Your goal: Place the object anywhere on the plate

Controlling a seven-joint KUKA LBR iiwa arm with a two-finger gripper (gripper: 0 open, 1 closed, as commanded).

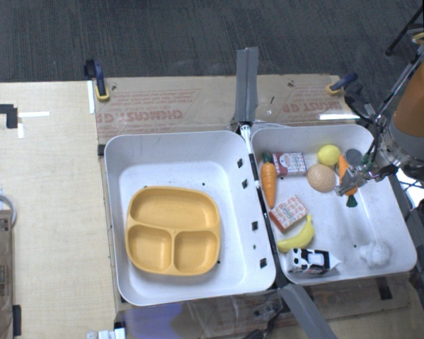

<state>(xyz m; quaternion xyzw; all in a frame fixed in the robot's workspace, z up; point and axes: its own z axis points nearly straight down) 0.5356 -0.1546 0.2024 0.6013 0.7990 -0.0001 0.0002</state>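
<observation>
A yellow plate [174, 229] with three compartments lies in the left bin [122, 205]. My gripper [357, 173] reaches into the right bin [392, 219] from the right, near its far right side. A small orange carrot with a green top [346, 183] lies right at the gripper's tip, partly covered by it. Whether it is gripped is not visible. A tan ball [321, 178] and a yellow lemon [329, 155] sit just left of the gripper.
The right bin also holds a larger carrot [269, 183], two small red-and-white cartons [291, 163] [289, 212], a banana [298, 235], a black-and-white cow toy [309, 261] and a white fluffy lump [376, 253]. A grey divider [247, 92] stands between the bins.
</observation>
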